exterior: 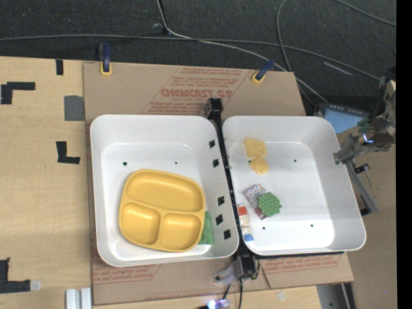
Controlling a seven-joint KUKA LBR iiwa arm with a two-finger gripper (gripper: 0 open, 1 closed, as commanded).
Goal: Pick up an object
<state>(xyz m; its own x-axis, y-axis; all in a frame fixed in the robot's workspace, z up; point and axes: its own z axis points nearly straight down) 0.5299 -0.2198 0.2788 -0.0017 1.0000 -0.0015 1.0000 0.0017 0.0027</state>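
Note:
The right bin (322, 237) holds two pale yellow chunks, one (255, 148) above the other (259, 167). Lower down lie a green bumpy ball (268, 203), a small patterned packet (253, 192) and a thin red, white and blue tube (244, 221) by the bin's left wall. In the left bin (106, 140) a yellow divided plate (162, 210) lies with a green item (206, 229) tucked at its right edge. My gripper (353, 152) hangs at the right bin's right rim, apart from all the objects.
A black divider (222, 172) runs between the two bins. Both bins rest on a cardboard sheet (193, 89) clipped at the back. Cables (309, 56) trail across the dark area behind the bench.

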